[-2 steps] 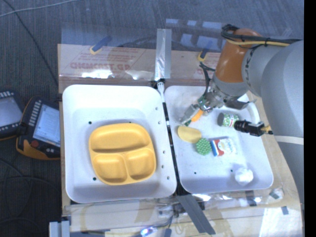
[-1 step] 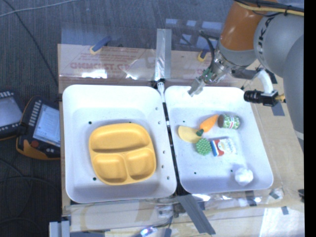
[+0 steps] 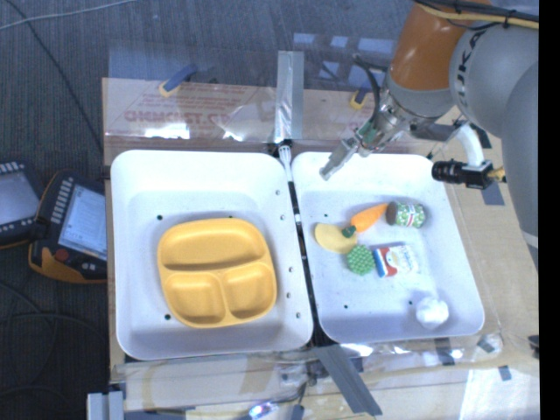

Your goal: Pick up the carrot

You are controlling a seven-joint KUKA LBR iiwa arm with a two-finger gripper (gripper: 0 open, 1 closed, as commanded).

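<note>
Carrot (image 3: pixel 371 216) mid-bin, pincer (image 3: pixel 337 162) above rim.

Bright, even light from overhead. Whites of the two bins (image 3: pixel 210 169) near blown out, with little surface detail. Soft, short shadows under the yellow tray (image 3: pixel 217 272). Glare on clear plastic sheeting (image 3: pixel 219 112) at the back and on tape along the front edge. Slightly soft throughout; arm (image 3: pixel 490 51) blurred. Carpet (image 3: pixel 52 59) darker, grainy.

Grey arm (image 3: pixel 490 68) enters from the right, orange band uppermost. Wrist angles down-left; pincer (image 3: pixel 337 160) extends low, nothing seen between its tips.
</note>
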